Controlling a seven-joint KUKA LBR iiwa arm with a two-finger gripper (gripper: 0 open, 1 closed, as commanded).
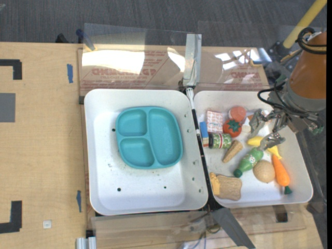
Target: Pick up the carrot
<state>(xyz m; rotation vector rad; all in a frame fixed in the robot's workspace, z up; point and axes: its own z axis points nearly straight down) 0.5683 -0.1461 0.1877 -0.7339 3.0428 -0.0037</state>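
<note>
Two white bins (98,191) share the worktop, one teal plate (149,137) in the left. My hand (271,131) hangs over the crowded right bin; whether it is apart or together, I cannot tell. The one carrot (281,173) lies by the near right wall (a round tan piece (264,171) touches it), so I could snag that neighbour instead.

My table (41,139) is pale wood with black marks and blue tape bits on its left part. Two white bins rest on it side by side: the left bin (98,185) and the right bin (303,191), rims touching.
</note>
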